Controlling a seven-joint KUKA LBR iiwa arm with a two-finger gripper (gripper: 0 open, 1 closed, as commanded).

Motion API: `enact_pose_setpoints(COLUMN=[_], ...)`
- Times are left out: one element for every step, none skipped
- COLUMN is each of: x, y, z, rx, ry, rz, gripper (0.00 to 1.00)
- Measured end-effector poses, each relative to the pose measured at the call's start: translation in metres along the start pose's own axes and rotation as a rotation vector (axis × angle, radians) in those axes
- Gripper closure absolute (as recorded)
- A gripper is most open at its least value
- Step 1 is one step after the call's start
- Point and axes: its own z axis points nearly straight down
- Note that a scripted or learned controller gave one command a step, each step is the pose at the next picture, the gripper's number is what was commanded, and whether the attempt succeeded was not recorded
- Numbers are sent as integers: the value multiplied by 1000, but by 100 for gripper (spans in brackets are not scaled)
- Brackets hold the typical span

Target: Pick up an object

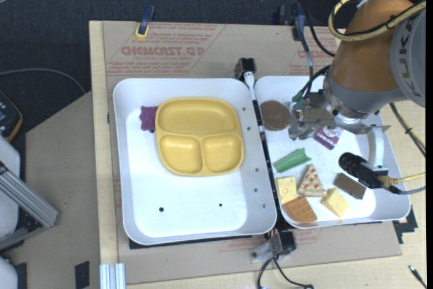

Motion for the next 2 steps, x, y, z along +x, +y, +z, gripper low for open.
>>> enact_pose_setpoints(x=[26, 10], y=[-16, -17], z=[-13, 2], rx=[-2, -1], ry=[-1, -2], rz=[0, 6], gripper=[100, 100])
